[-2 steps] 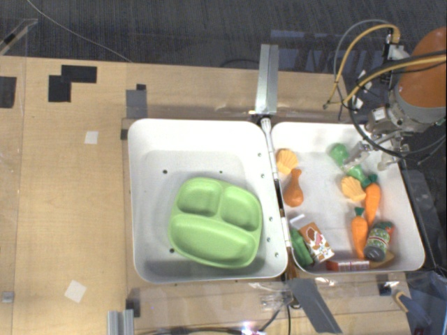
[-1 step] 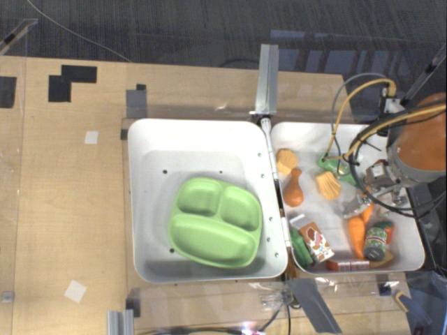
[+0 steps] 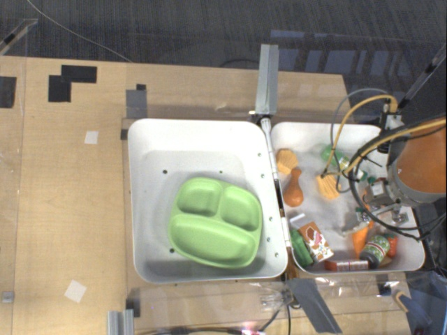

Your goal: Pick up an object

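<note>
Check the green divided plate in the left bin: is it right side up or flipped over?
Right side up. The green plate lies flat in the left bin with its three hollow compartments facing the camera.

- The arm (image 3: 419,162) is showing a rounded orange band at its wrist.
- Yellow and black cables (image 3: 356,128) are looping off it.
- Metal fittings and thin wires are crowding the tool (image 3: 377,211) beneath.
</note>
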You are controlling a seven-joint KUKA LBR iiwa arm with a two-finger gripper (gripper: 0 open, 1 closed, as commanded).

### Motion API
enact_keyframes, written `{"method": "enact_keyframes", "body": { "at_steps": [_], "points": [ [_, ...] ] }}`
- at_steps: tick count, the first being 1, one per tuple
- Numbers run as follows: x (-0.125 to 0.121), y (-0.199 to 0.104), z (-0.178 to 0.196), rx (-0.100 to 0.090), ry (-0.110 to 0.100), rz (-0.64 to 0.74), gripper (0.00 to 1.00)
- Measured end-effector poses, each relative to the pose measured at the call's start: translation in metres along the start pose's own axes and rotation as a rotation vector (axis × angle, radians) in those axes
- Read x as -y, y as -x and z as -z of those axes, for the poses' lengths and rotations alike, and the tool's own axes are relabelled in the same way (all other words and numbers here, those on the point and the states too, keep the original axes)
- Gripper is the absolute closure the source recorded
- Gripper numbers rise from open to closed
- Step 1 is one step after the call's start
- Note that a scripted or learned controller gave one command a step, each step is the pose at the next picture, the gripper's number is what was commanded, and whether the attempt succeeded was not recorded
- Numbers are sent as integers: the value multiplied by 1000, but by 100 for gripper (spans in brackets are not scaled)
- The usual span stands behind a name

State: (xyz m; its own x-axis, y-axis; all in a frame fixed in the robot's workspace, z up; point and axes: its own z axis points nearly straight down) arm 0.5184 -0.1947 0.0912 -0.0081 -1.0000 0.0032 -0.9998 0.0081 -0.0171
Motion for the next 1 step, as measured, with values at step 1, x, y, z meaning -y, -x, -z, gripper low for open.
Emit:
{"method": "enact_keyframes", "body": {
  "at_steps": [1],
  "points": [
    [5, 5, 13, 5, -10, 8, 100]
  ]
}}
